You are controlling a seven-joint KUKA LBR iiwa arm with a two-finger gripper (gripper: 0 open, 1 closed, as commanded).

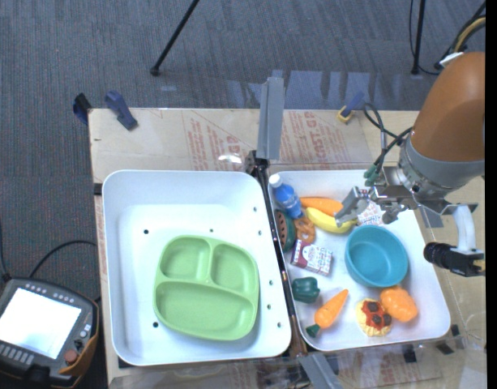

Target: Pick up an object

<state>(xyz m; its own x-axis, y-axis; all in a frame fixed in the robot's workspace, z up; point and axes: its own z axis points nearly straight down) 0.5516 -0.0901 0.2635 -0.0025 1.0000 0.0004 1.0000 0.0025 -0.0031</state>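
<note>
A grey KUKA arm with its orange band [455, 96] reaches in from the right over two shallow white bins on a bench: the left bin [126, 217] carries a green divided plate [206, 286], the right bin [426, 298] a heap of toy food. The gripper [355, 207] hangs low at the far middle of the right bin, directly over a yellow banana [329, 220] that lies just beside an orange piece and touches the far left rim of a blue bowl [378, 256] (whether the jaws are released or clenched cannot be told from this angle, and nothing is plainly seen between them). The banana looks the likeliest target: a light, stiff, smooth plastic toy, apt to slip or roll, best pinched across its thick middle rather than at a tapering end. Nearer the camera lie a tangerine [399, 303] and a small pizza-like piece [374, 316] at the near right, a carrot [332, 308] and a green pepper [306, 288] to their left, a small printed packet [312, 257], and, by the bin's left wall, a small bottle with a blue cap [287, 198].
</note>
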